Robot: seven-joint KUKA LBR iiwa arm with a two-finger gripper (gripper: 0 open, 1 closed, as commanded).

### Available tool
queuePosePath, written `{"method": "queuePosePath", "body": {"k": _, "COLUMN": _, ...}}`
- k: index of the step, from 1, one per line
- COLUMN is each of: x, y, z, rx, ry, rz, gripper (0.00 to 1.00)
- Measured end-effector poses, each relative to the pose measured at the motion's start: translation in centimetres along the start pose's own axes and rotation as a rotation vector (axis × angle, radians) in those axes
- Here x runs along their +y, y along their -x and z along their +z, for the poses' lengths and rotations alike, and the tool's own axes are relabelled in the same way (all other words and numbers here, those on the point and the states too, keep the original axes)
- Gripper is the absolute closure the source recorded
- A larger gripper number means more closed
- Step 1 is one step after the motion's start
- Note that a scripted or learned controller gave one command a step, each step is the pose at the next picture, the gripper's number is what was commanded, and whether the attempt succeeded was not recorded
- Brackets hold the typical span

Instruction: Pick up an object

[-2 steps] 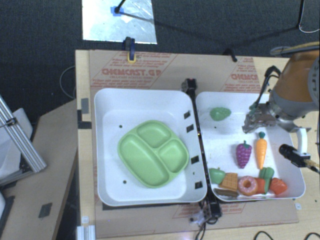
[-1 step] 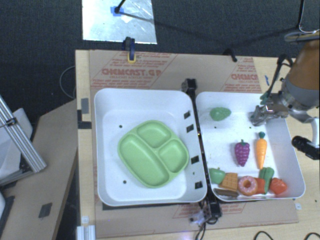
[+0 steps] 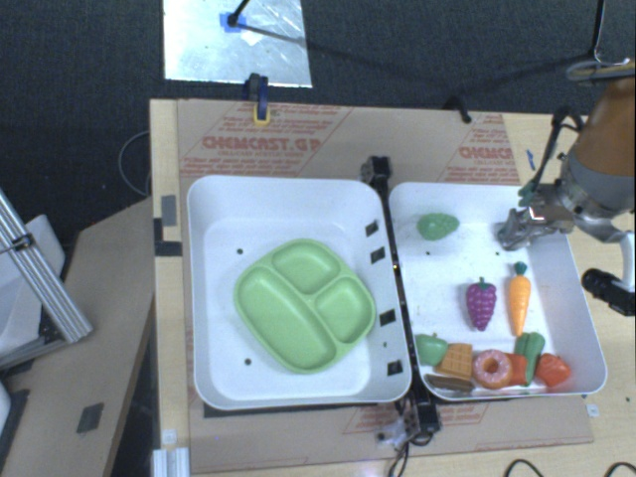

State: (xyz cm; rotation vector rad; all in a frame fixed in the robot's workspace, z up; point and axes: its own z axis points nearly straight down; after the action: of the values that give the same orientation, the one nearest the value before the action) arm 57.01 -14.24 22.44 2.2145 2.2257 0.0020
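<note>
The gripper (image 3: 517, 229) hangs over the far right part of the right bin (image 3: 592, 351), reaching in from the right. Whether it is open or closed cannot be determined at this resolution; nothing is seen held in it.

The nearest candidate object is the carrot (image 3: 518, 302). It lies just on the near side of the gripper, almost directly below it in the view, apart from it. Its long axis runs far-to-near, with the green top at the far end, closest to the gripper, and the orange tip pointing to the near wall.

The purple grapes (image 3: 481, 302) lie just left of the carrot, parallel to it. The green round piece (image 3: 436, 227) lies well to the left of the gripper, at about the same depth.

Judgement: a short travel toward the near side places the gripper over the carrot; closing across its narrow width, left-to-right, suits that axis.
</note>
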Motion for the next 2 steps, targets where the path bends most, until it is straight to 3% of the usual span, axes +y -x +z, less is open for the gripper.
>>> {"method": "queuePosePath", "body": {"k": 1, "x": -2.6, "y": -4.3, "z": 1.0, "rx": 0.001, "ry": -0.002, "rz": -0.001, "gripper": 1.00}}
{"method": "queuePosePath", "body": {"k": 2, "x": -4.7, "y": -8.6, "z": -1.0, "rx": 0.002, "ry": -0.001, "rz": -0.004, "gripper": 1.00}}
